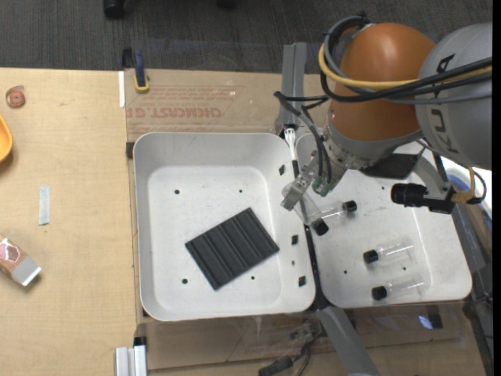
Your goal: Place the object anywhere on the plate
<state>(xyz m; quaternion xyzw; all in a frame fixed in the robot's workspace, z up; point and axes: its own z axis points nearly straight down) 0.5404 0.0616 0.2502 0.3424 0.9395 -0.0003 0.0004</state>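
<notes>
A dark ribbed rectangular plate (pixel 232 247) lies tilted on the floor of the left white bin (pixel 156 210). Several small clear vials with black caps are in the right bin (pixel 446 272): one (pixel 338 208) just right of the gripper, one (pixel 387 252) further right, and one (pixel 398 288) near the front. My gripper (pixel 301 198) hangs over the wall between the two bins, up and to the right of the plate. Another black-capped vial (pixel 317 224) sits right under the gripper tip; I cannot tell whether it is held or lying there.
The large orange and grey arm body (pixel 383 69) covers the back of the right bin. A black cylinder (pixel 419 197) sticks out on the right. On the wooden bench at left lie a small wrapped item (pixel 17 262) and a grey strip (pixel 44 205).
</notes>
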